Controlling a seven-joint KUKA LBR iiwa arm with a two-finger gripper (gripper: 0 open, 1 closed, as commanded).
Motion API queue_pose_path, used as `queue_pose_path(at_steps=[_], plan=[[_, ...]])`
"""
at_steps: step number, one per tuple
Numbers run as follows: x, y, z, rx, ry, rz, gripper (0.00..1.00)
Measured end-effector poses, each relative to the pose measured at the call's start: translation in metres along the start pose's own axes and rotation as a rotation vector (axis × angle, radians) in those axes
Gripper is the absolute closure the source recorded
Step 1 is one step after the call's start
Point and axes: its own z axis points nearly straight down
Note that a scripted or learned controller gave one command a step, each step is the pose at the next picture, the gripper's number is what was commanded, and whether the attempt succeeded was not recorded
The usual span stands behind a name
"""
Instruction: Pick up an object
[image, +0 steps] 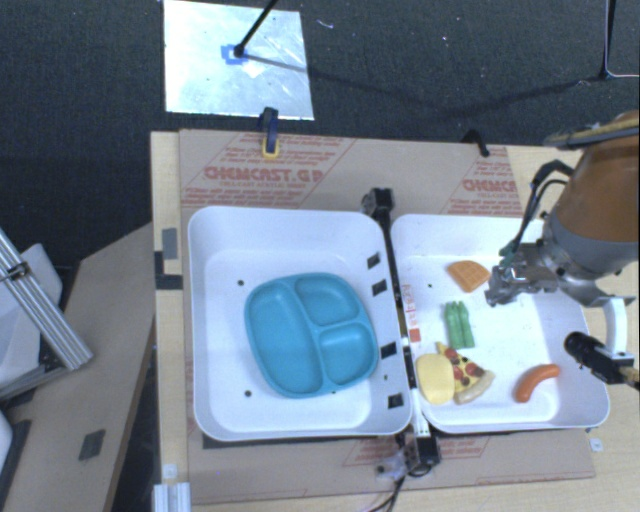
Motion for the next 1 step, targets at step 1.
queue_pose_path(at_steps=[1], plan=[[-0.0003, 0.0019, -0.033, 0.002, 0.0, -0.001, 1.0]])
